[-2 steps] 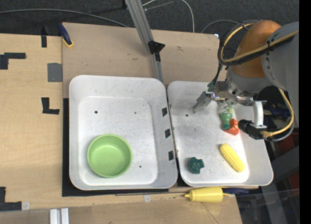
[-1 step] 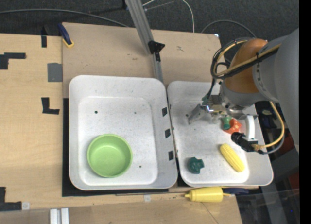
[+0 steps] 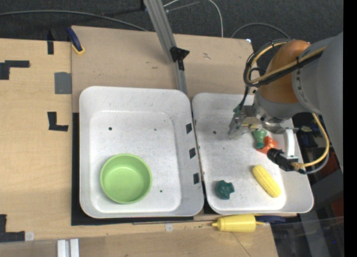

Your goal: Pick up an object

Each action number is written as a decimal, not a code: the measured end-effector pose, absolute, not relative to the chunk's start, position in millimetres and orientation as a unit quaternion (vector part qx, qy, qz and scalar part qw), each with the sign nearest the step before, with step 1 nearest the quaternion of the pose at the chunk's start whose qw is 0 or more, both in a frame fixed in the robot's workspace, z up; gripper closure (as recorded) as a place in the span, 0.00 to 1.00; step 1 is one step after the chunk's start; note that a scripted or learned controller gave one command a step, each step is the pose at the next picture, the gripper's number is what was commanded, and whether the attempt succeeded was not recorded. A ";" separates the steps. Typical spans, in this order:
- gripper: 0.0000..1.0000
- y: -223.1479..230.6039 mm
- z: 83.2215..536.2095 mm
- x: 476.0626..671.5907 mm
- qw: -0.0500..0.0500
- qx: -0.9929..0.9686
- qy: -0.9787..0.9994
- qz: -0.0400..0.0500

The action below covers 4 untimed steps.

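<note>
the end effector (image 3: 241,126) hangs over the far half of the right bin (image 3: 215,144); whether it is released or clenched i cannot tell. the likeliest target, a yellow corn cob (image 3: 266,180), lies near the bin's near right corner. it looks light, stiff and smooth, best taken across its middle. a dark green piece (image 3: 224,189) sits by the near edge, with open floor between. the green bowl (image 3: 126,178) lies in the left bin (image 3: 134,102).

Bench (image 3: 128,61) bears 2 bins (image 3: 136,97).
</note>
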<state>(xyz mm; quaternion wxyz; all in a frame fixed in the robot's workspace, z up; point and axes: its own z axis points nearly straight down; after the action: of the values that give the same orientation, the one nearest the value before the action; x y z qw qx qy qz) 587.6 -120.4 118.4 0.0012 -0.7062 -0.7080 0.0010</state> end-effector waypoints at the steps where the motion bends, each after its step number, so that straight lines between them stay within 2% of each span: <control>1: 1.00 -123.4 180.9 591.8 -0.002 -0.707 -0.708 -0.001; 2: 1.00 -123.3 215.3 592.7 -0.001 -0.707 -0.708 -0.001; 3: 1.00 -72.8 212.0 597.3 0.001 -0.705 -0.709 0.000; 4: 1.00 -30.4 217.2 615.3 0.001 -0.705 -0.709 0.000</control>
<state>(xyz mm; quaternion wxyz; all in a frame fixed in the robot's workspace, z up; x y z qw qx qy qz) 615.3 -30.4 217.2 0.0006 -0.7048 -0.7094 -0.0004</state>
